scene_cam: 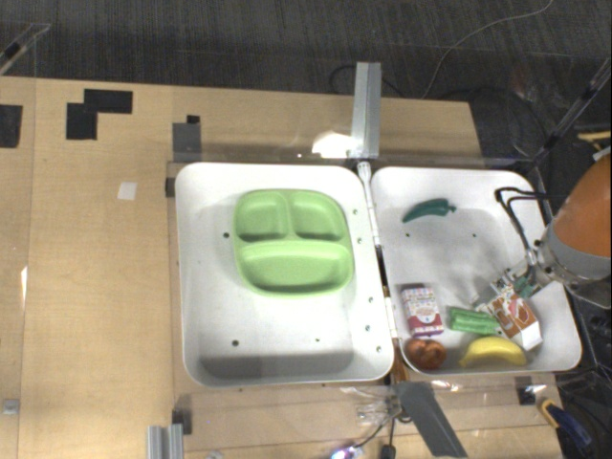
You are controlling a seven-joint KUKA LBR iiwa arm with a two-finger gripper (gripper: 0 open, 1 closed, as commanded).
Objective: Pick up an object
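The gripper (517,284) is seen low over the right bin (469,251), near that bin's right wall, with the grey arm and its orange band (585,220) reaching in across the same wall. How wide the gripper is set cannot be told, since its tip is blurred and partly merged with what lies under it. No object is shown to be held.

A small red and white carton (516,316) is found in the right bin's near right corner, just below the gripper and possibly touching it. A yellow banana (494,352) is laid along the bin's near wall, just beside the carton. A green packet (472,321) is placed just above the banana, and a red can (421,310) and a reddish apple (426,354) are seen by the bin's left wall. A dark green pepper (427,210) is set apart toward the bin's far wall.

A green divided plate (292,242) is held in the left bin (210,338), which adjoins the right bin.
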